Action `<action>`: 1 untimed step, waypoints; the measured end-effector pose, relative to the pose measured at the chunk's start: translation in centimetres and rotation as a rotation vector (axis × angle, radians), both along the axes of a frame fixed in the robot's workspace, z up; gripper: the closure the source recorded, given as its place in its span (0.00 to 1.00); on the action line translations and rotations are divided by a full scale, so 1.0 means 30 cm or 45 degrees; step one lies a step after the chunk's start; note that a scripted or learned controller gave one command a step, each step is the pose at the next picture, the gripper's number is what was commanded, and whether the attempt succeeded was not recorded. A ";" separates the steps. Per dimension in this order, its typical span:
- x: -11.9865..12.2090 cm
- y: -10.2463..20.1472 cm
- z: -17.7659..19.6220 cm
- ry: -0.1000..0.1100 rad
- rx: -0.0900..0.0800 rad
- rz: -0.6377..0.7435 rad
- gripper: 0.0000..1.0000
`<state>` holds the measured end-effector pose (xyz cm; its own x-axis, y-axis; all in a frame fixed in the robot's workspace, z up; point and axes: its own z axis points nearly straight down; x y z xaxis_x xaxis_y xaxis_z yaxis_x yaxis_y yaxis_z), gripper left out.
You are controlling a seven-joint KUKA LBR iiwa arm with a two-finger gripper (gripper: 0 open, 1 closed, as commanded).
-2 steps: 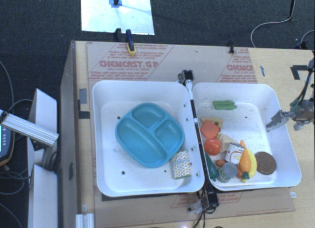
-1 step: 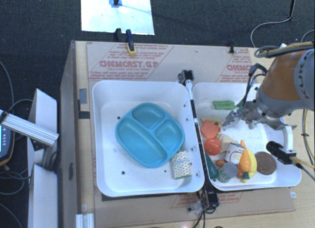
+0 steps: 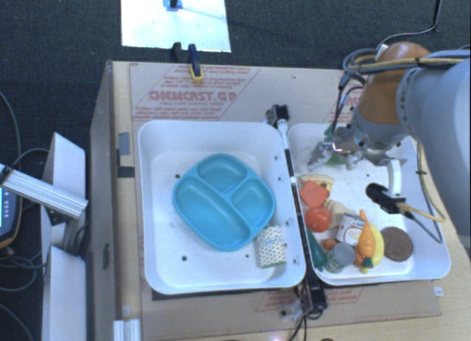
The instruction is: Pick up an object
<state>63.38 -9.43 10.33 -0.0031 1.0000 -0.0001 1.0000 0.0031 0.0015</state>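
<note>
Reaching in from the right, the arm (image 3: 441,96) is cut off by the frame edge, and its wrist covers the upper part of the right bin (image 3: 430,258). The claw (image 3: 329,154) hangs over that bin's upper left corner, near the divider between the bins. Its metal parts blur into the wrist, so whether it is spread or pressed together cannot be told.

Candidate objects lie heaped in the lower half of the right bin, below the claw and apart from it. Nearest the claw is a yellow wedge (image 3: 322,182), partly covered by an orange-red block (image 3: 313,194). A red round piece (image 3: 318,219) touches that block from below. A white carton (image 3: 352,227) with printed sides stands tilted against a yellow banana (image 3: 375,244). A flat brown disc (image 3: 397,244) lies just right of the banana. A grey can (image 3: 340,256) lies near the lower rim, with a dark green piece (image 3: 315,250) on its left, too small to identify.

The left bin (image 3: 165,258) holds a blue divided plate (image 3: 223,201) with three compartments. A small patterned cup (image 3: 271,246) touches the plate's lower right edge. Both bins rest on the cardboard-covered worktop (image 3: 243,85).
</note>
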 end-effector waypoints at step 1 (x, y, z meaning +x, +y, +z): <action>0.117 -0.110 -0.062 0.000 -0.001 0.000 0.00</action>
<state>66.88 -12.73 8.45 -0.0028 1.0000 -0.0009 1.0000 0.0028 0.0017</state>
